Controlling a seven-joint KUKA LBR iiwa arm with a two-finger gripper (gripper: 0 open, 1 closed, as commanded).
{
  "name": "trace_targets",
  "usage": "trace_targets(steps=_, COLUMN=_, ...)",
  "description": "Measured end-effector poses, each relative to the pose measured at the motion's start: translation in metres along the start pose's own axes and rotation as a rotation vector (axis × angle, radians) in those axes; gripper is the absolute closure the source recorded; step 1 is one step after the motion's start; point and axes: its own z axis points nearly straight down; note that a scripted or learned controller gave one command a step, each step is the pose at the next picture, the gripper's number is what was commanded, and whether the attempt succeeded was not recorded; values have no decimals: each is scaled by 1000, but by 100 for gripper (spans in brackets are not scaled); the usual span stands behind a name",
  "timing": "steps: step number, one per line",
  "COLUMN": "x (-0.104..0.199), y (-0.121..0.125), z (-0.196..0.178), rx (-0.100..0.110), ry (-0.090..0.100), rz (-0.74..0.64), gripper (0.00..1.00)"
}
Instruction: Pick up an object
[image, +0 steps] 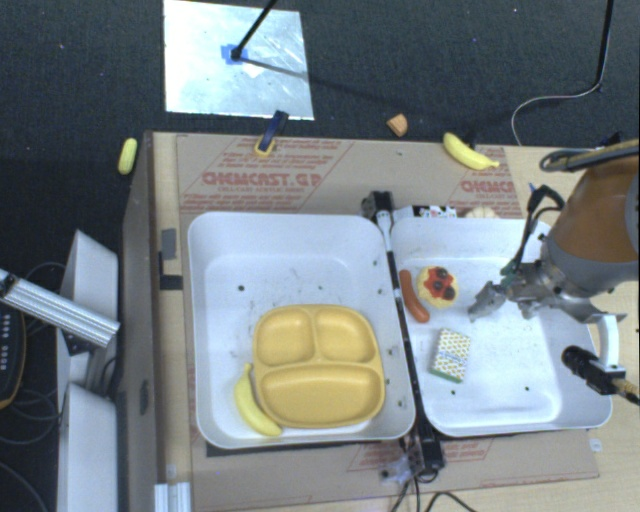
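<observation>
Candidate for pickup judged to be the round red-and-yellow toy (437, 285), lying flat in the right bin (520, 415) toward its upper left, just beside a red sausage (413, 296) set along the dividing wall. Nearest of all loose items to the tool (484, 300), hence the likeliest target. Lower in the same bin: a checked block (452, 355), lying askew, apart from both. Tool stationed just right of the round toy, apparently low over the bin floor, not touching it and carrying no item. Cannot tell whether spread or pressed together; too small and blurred to judge. Arm (600, 225) reaching in from the right across the bin's rim, consistent with an approach toward that cluster. Left bin (215, 300) occupied by a yellow divided tray (318, 362), with a banana (252, 405) tucked against its lower left edge, judged awkward to grasp there. On the worktop (330, 170) beyond the bins: a second banana (468, 151), well apart from the tool. Grasp judged not yet made.
</observation>
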Motion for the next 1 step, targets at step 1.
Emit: trace_targets(steps=1, x=50, y=-27, z=73, rx=-2, ry=0, rz=1, gripper=0)
